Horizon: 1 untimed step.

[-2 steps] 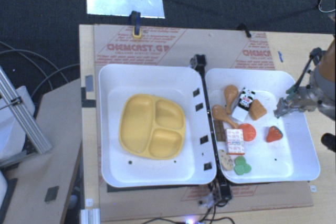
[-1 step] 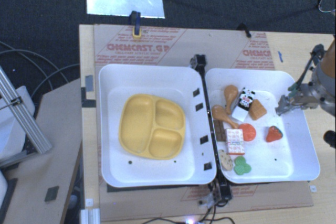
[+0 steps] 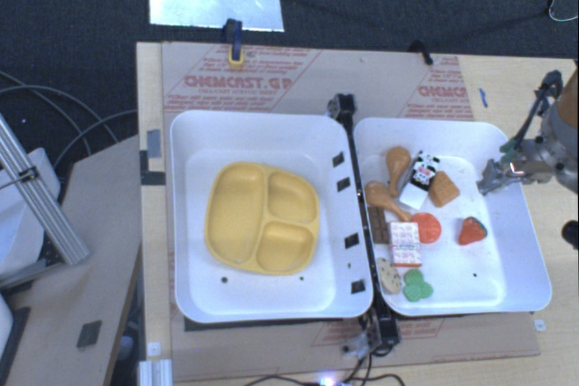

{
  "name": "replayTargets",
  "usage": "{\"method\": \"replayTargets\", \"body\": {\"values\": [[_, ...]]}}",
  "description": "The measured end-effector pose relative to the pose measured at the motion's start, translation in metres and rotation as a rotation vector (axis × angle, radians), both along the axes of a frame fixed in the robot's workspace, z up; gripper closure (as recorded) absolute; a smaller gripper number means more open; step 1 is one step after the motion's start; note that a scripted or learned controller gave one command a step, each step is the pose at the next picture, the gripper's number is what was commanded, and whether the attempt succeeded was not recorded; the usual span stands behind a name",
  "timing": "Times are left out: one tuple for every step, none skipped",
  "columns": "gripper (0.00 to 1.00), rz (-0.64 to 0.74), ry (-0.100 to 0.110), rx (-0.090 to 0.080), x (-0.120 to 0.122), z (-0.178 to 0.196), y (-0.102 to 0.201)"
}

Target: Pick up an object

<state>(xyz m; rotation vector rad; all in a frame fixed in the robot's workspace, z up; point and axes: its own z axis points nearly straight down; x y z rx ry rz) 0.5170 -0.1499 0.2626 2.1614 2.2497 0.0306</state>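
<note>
1. Gripper (image 3: 488, 179) hovers over the right shallow white bin (image 3: 520, 289), at its right rim (whether it is open, I cannot tell).
2. Small red strawberry-shaped toy (image 3: 471, 231) lies just below-left of it.
3. Yellow compartmented plastic plate (image 3: 262, 217) sits in the left white bin (image 3: 194, 285).

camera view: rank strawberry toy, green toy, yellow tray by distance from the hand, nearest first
From the hand over the right bin's right side:
1. Red strawberry-shaped toy, just below-left of it, right bin.
2. Green round toy, right bin's lower left.
3. Yellow sectioned plastic tray, left bin.
</note>
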Motion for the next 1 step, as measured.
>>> {"method": "replayTargets", "body": {"values": [[1.0, 0.006, -0.004, 0.0, 0.0012, 0.0106, 0.0004]]}}
